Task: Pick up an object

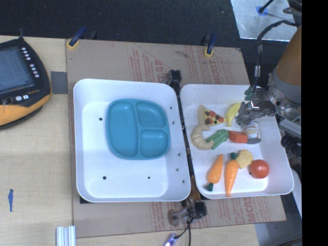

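Far left on the pale wooden bench [31,158]: a grey-screened control pendant with an orange casing [18,83], partly cut by the edge. Next, on a sheet of brown cardboard [128,60] held by blue-handled clamps [76,37], the left shallow white bin [87,152], bearing a turquoise three-compartment plastic plate [137,128] near its middle. Right of that, touching side by side, the right shallow white bin [256,188], holding toy food: a beige curved croissant-like piece [200,137] at its left, a pizza slice with dark toppings [210,116] just above, a green pea pod [219,136] touching the croissant's right end. Toward the front, two orange plastic carrots [221,172] side by side, the right one with a green top, then a yellow corn cob piece [244,158] and a red tomato [259,168] near the front right corner. Further back, a yellow banana-like piece [233,111] and an orange-red sausage-shaped piece [237,136] with a small white-and-red can [252,132] just beside it. Low over that back right cluster, the grey two-finger gripper [247,118], reaching in from the right under the orange-banded arm [293,55]; finger spread impossible to tell, nothing seen held between them.
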`<act>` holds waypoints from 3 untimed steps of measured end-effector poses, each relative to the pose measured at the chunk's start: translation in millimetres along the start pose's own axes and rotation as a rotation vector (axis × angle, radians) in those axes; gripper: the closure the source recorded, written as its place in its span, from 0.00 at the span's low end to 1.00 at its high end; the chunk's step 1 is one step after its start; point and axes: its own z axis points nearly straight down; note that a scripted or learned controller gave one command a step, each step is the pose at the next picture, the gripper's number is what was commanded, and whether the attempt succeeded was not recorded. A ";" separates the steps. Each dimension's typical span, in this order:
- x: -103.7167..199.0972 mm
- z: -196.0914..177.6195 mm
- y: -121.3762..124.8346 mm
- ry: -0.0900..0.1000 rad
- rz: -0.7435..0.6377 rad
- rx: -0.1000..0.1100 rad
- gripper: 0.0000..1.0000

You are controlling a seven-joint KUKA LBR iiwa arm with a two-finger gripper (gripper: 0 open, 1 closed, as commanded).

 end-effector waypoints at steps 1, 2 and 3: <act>-10.8 131.3 -16.7 0.000 0.000 0.002 0.00; 8.2 170.3 46.1 -0.002 -0.002 0.001 0.00; 9.9 169.5 76.6 0.000 0.000 -0.001 0.00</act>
